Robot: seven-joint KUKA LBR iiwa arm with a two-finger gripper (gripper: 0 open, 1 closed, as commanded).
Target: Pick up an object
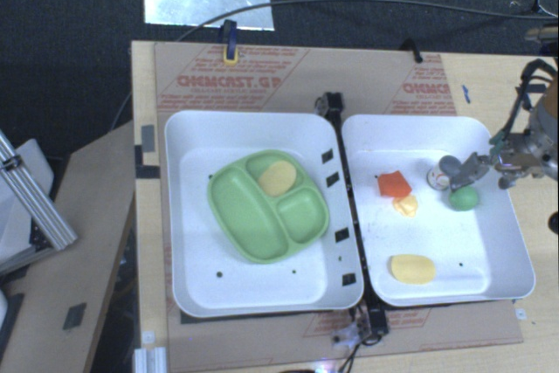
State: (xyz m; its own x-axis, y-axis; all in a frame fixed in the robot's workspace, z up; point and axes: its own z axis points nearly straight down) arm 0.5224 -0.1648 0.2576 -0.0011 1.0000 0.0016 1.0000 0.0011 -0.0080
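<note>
In the right bin point(502, 275) lie an orange block point(394, 184), a small yellow piece point(405, 205) just below it, a yellow oval object point(411, 268) near the front wall, and a green ball point(465, 198). My gripper point(447, 174) reaches in from the right and hangs low over the bin's right half, just up and left of the green ball and right of the orange block. Nothing shows in its grasp.
The left bin point(188, 275) holds a green divided plate point(262, 218) with a yellow object point(278, 178) in its upper compartment. Black clips point(342, 233) run along the seam between the bins. A cardboard sheet point(262, 79) lies under both bins.
</note>
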